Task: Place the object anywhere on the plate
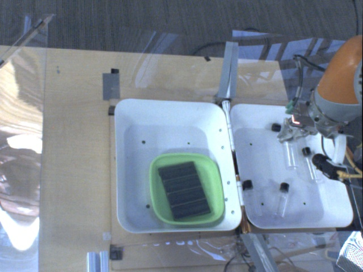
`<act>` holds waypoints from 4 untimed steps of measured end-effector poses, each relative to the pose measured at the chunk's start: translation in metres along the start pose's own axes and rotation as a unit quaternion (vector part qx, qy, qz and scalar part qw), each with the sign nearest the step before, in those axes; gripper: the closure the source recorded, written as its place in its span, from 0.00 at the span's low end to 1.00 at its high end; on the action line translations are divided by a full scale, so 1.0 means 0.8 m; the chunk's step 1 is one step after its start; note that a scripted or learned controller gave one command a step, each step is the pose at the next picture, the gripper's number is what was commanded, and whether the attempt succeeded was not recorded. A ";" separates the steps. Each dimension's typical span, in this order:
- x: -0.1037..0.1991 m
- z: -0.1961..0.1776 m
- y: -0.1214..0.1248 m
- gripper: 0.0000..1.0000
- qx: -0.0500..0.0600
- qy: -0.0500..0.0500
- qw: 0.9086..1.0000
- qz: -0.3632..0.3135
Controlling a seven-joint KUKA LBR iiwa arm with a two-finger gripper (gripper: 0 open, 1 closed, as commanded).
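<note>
Green plate (212, 177) sits at the left bin's (130, 152) front edge, bearing the dark ridged object (184, 190). White floor lies open behind. Arm (339, 84) leans over the right bin (340, 208); gripper (294, 134) spread: cannot tell.

I work in a robotics lab. My wooden bench (68, 152) carries two shallow white bins (170, 118) bolted side by side, with clear shielding panels (22, 169) around it, loose cables (340, 174) by my arm (340, 78), metal brackets (228, 72), and grey office carpet (142, 10) beyond.
</note>
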State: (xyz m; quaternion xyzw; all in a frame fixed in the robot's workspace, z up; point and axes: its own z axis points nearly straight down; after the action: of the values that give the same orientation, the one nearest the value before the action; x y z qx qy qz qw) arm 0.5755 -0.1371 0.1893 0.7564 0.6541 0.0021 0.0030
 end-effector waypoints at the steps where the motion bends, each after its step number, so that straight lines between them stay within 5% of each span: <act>1: 0.050 0.008 -0.082 1.00 0.002 0.001 0.999 -0.047; 2: 0.156 0.005 -0.133 1.00 0.002 0.001 0.995 -0.096; 3: 0.245 0.004 -0.146 1.00 0.001 0.002 0.986 -0.167; 4: 0.245 0.004 -0.146 0.00 0.001 0.002 0.986 -0.167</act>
State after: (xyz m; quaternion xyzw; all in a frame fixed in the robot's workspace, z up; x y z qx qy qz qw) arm 0.4880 0.0736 0.1851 0.6367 0.7711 0.0022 0.0014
